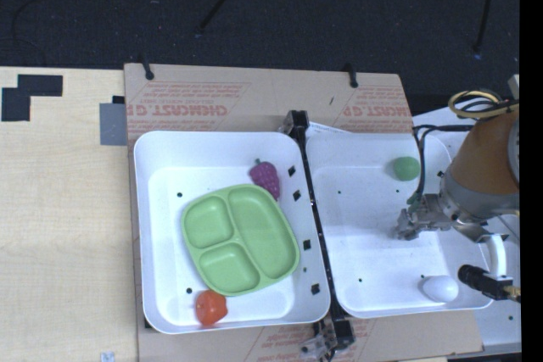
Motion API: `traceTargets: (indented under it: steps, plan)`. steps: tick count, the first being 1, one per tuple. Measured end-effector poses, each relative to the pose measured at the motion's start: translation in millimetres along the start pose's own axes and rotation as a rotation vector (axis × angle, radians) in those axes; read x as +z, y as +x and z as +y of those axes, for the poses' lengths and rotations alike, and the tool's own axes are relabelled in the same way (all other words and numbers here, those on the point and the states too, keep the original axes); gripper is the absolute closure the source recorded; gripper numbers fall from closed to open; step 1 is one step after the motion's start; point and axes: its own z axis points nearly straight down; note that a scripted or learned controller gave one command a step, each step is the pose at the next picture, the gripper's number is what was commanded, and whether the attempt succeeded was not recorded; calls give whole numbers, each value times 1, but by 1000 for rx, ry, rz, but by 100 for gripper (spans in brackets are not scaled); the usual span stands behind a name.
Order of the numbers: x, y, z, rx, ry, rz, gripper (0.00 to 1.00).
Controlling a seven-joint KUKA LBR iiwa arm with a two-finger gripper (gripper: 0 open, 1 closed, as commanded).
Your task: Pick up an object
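My gripper [411, 227] is down in the right bin [365, 267], near its right side, on the end of the grey arm with the orange band [488, 153]. A green ball [405, 168] lies just beyond it toward the bin's far right corner. A white rounded object [440, 288] rests at the near right corner, a short way in front of the gripper. Nothing shows between the gripper and either object.
The left bin [157, 182] holds a green divided plate [240, 239], a purple bunch of grapes [265, 176] at its far edge and a red-orange object [210, 307] at its near edge. A black divider [310, 216] separates the bins. A black part [484, 278] juts over the right bin's near right rim.
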Motion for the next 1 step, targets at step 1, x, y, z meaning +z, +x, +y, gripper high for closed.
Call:
traceTargets:
  steps: [1]
  plan:
    - [-59, -8, -3, 0, -7, -3, 100]
